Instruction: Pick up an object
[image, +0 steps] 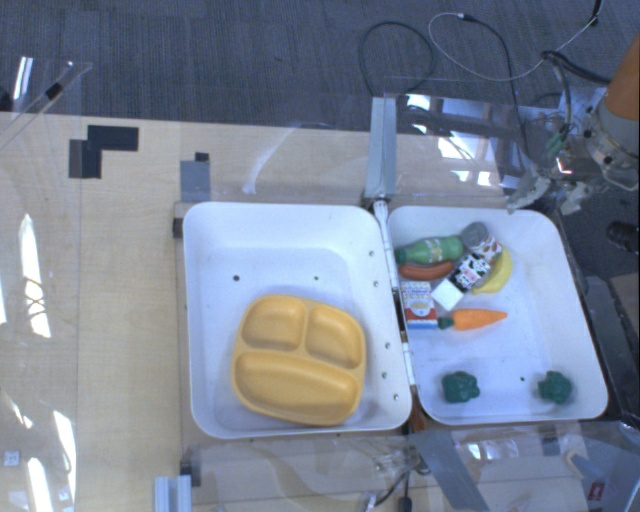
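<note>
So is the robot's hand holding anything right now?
Hand: above the right bin's far edge; open or shut, or holding anything, cannot be told.

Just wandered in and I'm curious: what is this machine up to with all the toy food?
A grey robot arm with an orange band hangs over the far right corner of the right white bin, holding nothing visible. That bin holds toy food, including an orange carrot, a yellow banana and two green broccoli pieces. The left white bin holds a yellow divided plate. Nothing has been picked up yet.
</note>
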